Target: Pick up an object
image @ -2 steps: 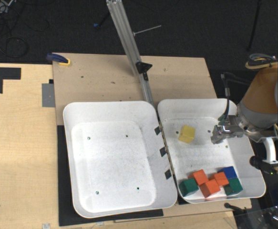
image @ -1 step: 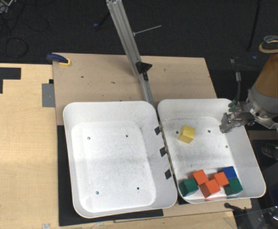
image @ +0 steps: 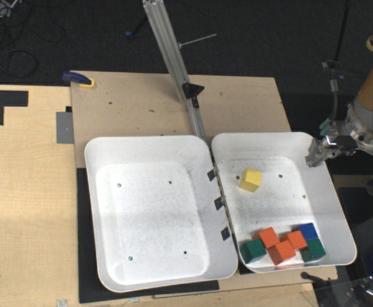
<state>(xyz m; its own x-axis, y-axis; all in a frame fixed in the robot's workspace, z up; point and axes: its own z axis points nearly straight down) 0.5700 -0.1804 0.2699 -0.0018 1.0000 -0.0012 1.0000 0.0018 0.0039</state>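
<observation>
A yellow cube (image: pixel 251 180) lies alone near the middle of the right bin (image: pixel 320 190). In that bin's near corner sits a cluster of blocks: orange ones (image: pixel 279 244), a blue one (image: pixel 308 231) and two green ones (image: pixel 254 251). My gripper (image: pixel 318 151) hangs at the right bin's far right rim, well to the right of the yellow cube and apart from every block. Nothing shows between its tips.
The left bin (image: pixel 151 210) lies beside the right one, with black clips (image: pixel 218 202) along the shared wall. A slanted aluminium rail (image: pixel 173 56) rises behind the bins. A blue and yellow clamp (image: pixel 79 79) sits at the board's far left corner.
</observation>
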